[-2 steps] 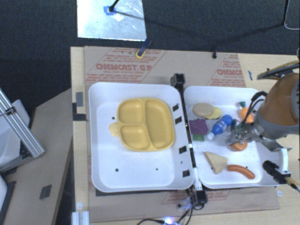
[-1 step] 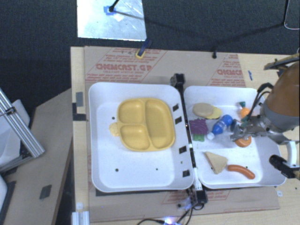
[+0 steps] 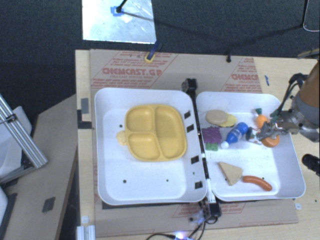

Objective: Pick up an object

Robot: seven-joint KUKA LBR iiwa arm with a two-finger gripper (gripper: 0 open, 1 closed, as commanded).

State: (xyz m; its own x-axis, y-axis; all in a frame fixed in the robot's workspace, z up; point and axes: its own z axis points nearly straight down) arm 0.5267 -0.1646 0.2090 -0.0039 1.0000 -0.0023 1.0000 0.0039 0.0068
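Likely target is the orange piece (image 3: pixel 270 141) at the right bin's (image 3: pixel 290 189) far right edge, with the end effector (image 3: pixel 264 132) right at it; can't tell its state. Risk: blue bottle (image 3: pixel 236 134) and carrot (image 3: pixel 260 119) sit just beside, so it may nudge them or pinch air.

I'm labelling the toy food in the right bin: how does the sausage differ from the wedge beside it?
The sausage is orange-red, long and thin with rounded ends; the wedge is tan, flat and triangular. The sausage lies nearer the bin's right wall, the wedge nearer the divider between the bins. Both lie flat on the floor at the near end, away from the gripper.
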